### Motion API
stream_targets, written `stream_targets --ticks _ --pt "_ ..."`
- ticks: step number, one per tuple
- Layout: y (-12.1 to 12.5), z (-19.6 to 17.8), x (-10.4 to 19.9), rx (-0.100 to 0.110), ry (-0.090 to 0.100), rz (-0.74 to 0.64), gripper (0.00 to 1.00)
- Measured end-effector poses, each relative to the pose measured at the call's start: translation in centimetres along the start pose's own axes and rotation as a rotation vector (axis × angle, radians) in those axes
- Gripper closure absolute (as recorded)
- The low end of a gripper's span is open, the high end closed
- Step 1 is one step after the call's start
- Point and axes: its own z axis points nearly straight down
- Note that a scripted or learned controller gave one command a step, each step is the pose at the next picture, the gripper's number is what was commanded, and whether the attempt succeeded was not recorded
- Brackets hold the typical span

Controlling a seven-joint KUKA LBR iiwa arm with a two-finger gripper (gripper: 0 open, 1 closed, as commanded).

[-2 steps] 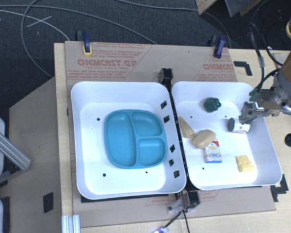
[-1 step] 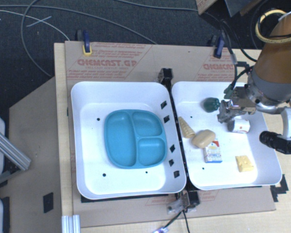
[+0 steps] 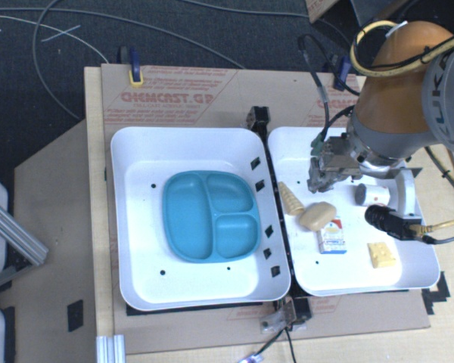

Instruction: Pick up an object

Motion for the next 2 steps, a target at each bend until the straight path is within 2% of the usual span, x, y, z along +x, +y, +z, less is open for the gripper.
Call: stream_targets --ticks 1,2 --pt "2.5 0.9 5.8 -0.006 -0.001 -0.001 1.00" --pt "4.3 2.8 10.3 -0.004 -0.001 0.000 1.00"
